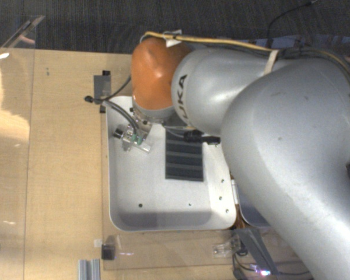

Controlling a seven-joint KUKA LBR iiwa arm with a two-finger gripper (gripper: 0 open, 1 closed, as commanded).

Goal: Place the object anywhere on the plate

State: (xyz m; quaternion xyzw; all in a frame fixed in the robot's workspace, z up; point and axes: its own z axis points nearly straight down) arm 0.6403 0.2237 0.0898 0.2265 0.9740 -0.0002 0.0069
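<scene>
Along the left of the bench (52, 174) I see bare pale wood, with a sheet of clear plastic lying over part of it. Next comes 1 white bin (114, 212), with a small black bracket (105, 81) at its far left corner. My gripper (134, 136) hangs low over the far left part of this bin, close to its left wall, below the orange band (153, 74) of my wrist. At its tip sits a small pale piece (143, 145), clear with a touch of green, down at the bin floor. I cannot tell whether my gripper is clenched, released or grasping that piece. Just right of it, 1 dark ribbed slab (184, 159) lies flat on the bin floor, apart from the piece. Further right my grey arm (291, 150) covers the bench, and a corner of bin 2 (249, 216) peeks out beneath it.
</scene>
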